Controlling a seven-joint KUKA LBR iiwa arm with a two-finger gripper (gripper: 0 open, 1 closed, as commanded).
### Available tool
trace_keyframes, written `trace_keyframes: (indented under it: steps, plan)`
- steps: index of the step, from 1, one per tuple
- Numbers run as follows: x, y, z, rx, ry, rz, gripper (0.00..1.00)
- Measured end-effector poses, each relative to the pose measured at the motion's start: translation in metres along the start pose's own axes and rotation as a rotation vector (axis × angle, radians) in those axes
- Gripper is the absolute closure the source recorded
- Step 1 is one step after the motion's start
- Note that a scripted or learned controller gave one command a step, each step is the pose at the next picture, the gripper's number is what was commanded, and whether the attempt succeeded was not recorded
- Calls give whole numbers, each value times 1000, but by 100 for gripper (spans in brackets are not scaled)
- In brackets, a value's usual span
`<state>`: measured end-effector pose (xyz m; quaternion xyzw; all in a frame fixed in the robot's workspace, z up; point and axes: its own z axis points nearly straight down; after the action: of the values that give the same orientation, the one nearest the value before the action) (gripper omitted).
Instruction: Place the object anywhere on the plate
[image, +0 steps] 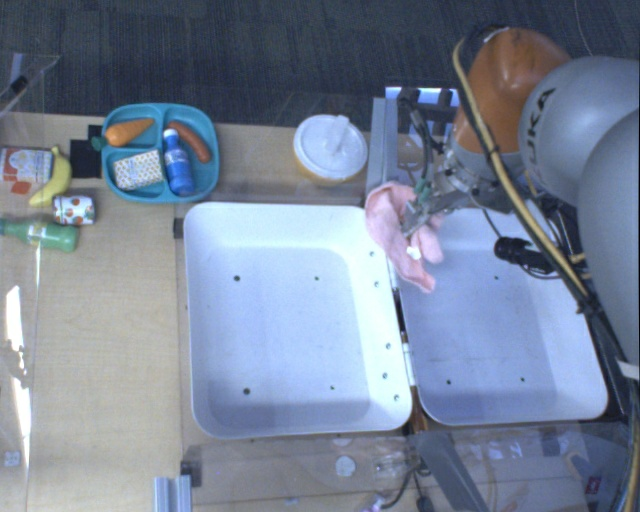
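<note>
One grey arm (585, 130) with an orange band reaches in from the right, and its single claw (418, 213) hangs over the far-left corner of the right bin (510, 340). A pink, floppy object (400, 230) sits between the claw's fingers, pinched there; it droops across the seam where the two bins meet, with one pale tip pointing toward the near side.

Two shallow white bins stand side by side on the worktop (90, 380). The left bin (285, 320) and the right one touch along their inner edges.

On the far left of the worktop is one teal divided plate (207, 135) with three compartments. It carries one orange carrot-shaped piece (130, 130), one red-orange sausage-shaped piece (193, 143), one blue bottle (177, 165) and one speckled white block (136, 169). The pink object is well apart from this plate.

Left of the plate lie one yellow banana (55, 177), one small carton (24, 165), one small can (73, 209) and one green bottle (42, 233). One round white-lidded tub (330, 148) stands just beyond the far edge of the left bin.
</note>
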<state>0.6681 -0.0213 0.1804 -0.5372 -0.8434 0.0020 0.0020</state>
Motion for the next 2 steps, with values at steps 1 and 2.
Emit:
trace_keyframes:
  steps: [1, 2]
  plan:
    - [1, 1, -40, -1, 0, -6, 100]
    - [59, 9, -31, -1, 1, -411, 100]
